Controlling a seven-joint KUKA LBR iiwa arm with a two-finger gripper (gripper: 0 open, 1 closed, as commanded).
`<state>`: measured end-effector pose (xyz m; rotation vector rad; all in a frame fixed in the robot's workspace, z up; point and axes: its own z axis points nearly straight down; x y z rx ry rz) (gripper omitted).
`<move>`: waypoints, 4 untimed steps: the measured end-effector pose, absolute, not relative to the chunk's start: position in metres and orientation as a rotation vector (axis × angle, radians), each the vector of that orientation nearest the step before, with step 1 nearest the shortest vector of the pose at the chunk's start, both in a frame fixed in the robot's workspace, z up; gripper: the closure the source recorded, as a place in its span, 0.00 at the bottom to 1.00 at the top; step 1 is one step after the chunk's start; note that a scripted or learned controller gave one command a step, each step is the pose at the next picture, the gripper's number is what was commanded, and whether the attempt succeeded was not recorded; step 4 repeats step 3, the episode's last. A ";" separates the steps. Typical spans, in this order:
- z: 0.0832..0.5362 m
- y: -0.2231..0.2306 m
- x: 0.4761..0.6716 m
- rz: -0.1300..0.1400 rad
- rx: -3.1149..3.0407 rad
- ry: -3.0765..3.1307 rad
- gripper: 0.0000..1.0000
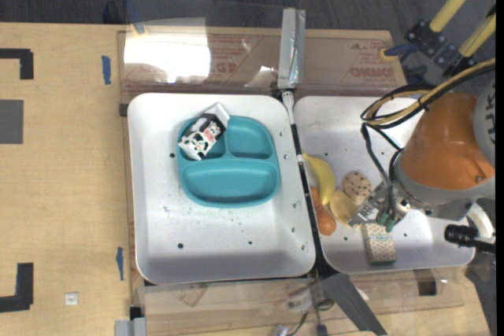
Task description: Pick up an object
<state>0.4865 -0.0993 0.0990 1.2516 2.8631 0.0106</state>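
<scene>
Plywood bench (55, 193) carries two shallow white bins side by side, with a folded cardboard sheet (236, 51) behind them bearing reddish print too faint for me to read. I see the left bin (157, 240) holding a teal divided plate (236, 169), and a small black-and-white printed carton (203, 136) lying tilted in the plate's far-left compartment; its markings are not legible. The right bin (346, 122) holds a cluster against its left wall: a banana (321, 173), an orange piece (325, 223), a yellowish piece (341, 204), a speckled round item (356, 185) and a small patterned block (380, 245) near the front edge. The gripper (378, 212) sits low over this cluster, just above the block and beside the yellowish piece. I cannot tell how its fingers stand, and I see nothing held between them. I judge the step in hand to be the descent onto a target in the right bin. The next move calls for a clean closure on one item only, since the pieces lie close together.
</scene>
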 end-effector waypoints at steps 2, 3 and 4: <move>0.090 -0.098 0.483 0.009 1.429 2.791 1.00; 0.090 -0.103 0.485 0.012 1.304 2.847 1.00; 0.090 -0.103 0.485 0.012 1.304 2.847 1.00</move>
